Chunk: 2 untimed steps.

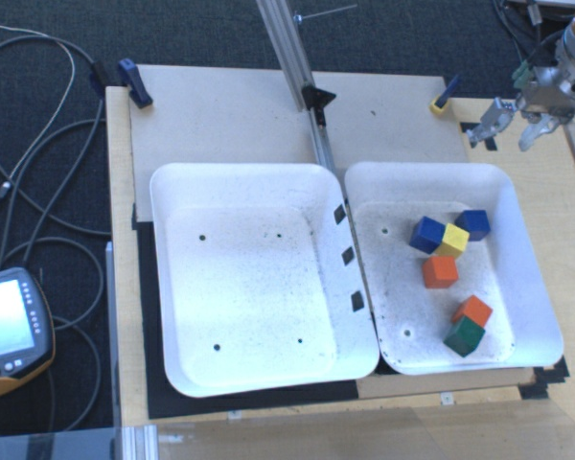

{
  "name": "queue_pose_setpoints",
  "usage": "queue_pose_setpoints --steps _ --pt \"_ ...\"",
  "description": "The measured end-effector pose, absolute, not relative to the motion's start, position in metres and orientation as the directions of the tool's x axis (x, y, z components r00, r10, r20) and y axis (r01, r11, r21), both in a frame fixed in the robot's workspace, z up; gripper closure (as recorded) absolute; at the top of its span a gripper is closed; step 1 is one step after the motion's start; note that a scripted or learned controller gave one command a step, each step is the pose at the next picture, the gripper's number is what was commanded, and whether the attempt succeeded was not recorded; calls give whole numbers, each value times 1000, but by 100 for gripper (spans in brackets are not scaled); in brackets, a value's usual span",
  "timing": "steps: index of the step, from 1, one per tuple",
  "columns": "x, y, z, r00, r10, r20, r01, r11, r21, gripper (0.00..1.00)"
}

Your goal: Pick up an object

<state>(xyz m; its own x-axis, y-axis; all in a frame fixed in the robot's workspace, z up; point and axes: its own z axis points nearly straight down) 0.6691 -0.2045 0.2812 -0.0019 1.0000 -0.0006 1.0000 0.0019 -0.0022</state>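
- The right bin [527,257] is my landmark; the left bin [240,276] lies touching its left wall.
- My gripper [510,128] hangs above and beyond the right bin's far right corner, fingers apart and holding nothing.
- Six small blocks lie inside the right bin. Two blue blocks [426,234] [473,223] and a yellow block [452,240] cluster near its far wall.
- An orange block [440,271] sits apart at the bin's centre. It is probably light, rigid and smooth-sided; I judge it the easiest target, taken across two opposite flat faces.
- A second orange block [473,310] touches a green block [465,336] near the front wall.
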Motion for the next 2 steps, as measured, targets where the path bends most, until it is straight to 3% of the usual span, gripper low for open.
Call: queue_pose_setpoints --steps 1,2 --pt "677 -197 119 -2 1000 2 1000 2 -9 0" --pt "651 -187 99 0 1000 2 1000 0 -5 0"
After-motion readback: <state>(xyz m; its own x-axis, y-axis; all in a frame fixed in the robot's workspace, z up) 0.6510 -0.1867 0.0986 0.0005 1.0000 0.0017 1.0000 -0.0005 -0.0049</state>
